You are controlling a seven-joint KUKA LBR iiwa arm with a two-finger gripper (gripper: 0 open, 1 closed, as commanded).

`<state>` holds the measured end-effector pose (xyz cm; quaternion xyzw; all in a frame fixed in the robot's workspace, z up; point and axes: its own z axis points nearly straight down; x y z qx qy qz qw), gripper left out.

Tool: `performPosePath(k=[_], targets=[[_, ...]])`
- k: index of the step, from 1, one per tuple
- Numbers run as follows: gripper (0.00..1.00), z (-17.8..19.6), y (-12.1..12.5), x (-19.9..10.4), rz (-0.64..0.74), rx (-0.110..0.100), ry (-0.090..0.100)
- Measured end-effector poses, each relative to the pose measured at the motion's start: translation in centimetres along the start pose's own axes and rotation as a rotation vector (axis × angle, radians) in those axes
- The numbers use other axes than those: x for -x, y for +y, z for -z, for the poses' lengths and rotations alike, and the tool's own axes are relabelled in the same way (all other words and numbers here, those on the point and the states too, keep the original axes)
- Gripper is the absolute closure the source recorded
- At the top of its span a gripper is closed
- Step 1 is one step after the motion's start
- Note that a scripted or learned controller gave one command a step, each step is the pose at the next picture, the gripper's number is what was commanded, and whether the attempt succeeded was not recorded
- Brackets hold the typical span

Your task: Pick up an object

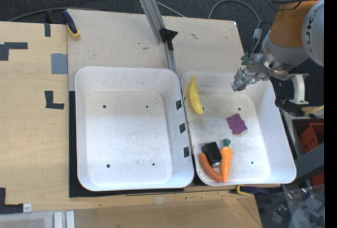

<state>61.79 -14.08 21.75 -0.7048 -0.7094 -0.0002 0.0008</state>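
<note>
Two carrots (220,165) and a black block (212,153) at right bin's (274,132) near edge, touching. Purple piece (237,124) mid-bin, banana (195,96) by left wall. End effector (240,82) over far corner, nothing gripped; opening can't tell.

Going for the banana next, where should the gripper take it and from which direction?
Grip the banana across its narrow middle, coming straight down. It lies flat and nearly lengthwise beside the right bin's left wall, so close the fingers across its width, watching that wall.
</note>
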Motion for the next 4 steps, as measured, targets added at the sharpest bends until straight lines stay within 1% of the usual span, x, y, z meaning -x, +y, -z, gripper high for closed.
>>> performPosePath(k=[1, 2, 3, 4], targets=[[1.0, 0.0, -0.2, -5.5, 0.0, -0.001, 0.001], [1.0, 1.2, 1.1, -10.5, 0.001, 0.001, 0.0], [1.0, 0.2, 2.7, -16.1, 0.001, 0.0, 0.0], [1.0, -0.4, 3.5, -21.3, 0.0, -0.001, 0.0]])
